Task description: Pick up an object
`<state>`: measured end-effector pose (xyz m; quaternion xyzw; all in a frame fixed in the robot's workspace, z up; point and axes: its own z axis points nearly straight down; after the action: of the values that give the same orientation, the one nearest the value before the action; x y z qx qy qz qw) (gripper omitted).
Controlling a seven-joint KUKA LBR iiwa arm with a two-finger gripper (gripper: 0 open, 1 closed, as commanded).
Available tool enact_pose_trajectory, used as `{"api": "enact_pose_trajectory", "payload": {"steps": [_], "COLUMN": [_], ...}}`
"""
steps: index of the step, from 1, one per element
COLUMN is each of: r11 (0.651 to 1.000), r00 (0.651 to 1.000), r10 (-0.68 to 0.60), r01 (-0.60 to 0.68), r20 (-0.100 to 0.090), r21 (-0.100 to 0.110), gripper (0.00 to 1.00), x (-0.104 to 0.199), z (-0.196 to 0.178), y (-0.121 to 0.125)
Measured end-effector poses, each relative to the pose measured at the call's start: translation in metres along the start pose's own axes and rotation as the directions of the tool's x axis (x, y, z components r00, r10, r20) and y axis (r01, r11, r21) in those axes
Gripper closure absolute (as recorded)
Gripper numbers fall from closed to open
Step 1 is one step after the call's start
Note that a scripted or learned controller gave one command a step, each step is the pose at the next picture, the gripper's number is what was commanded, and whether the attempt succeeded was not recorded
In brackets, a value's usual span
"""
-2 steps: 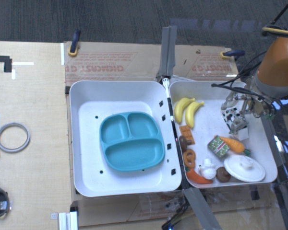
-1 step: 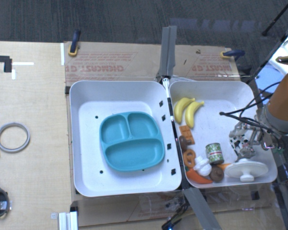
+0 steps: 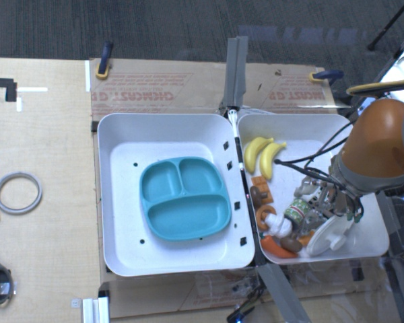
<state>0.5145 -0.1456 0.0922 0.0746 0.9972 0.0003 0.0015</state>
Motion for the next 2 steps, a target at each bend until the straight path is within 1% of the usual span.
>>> {"api": "enact_pose_trajectory", "payload": {"steps": [1,2], "r11": [0.987,0.944], "r00": [0.987,0.944], "r10": [0.158,0.329], "r01": [-0.158,-0.329], "r20": [0.001,0.002], "r21": [0.001,0.002], "gripper": [0.00,0.00], "x": [-0.050,-0.082], "z": [0.000,-0.035], "y": [0.053,-0.058]}}
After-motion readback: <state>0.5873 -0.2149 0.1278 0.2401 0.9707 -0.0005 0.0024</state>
